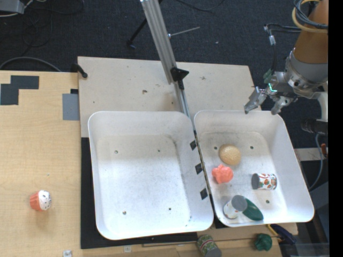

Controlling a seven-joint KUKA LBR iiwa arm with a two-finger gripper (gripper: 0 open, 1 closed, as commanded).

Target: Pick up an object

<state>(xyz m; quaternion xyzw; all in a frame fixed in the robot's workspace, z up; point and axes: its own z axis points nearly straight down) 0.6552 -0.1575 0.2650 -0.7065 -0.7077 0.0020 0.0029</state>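
The right bin holds a tan round lump, a pink-red crumpled thing, a small can lying on its side, and a grey-white cup touching a dark green piece. My gripper hangs above the bin's far right rim, well behind all of them. Its two fingers stand spread apart with nothing between them.
The left bin lies beside the right one, with black clips along the shared wall. A slanted aluminium bar rises behind the bins. A red-white toy rests on the wooden surface at left. A green object and a can lie below the bins.
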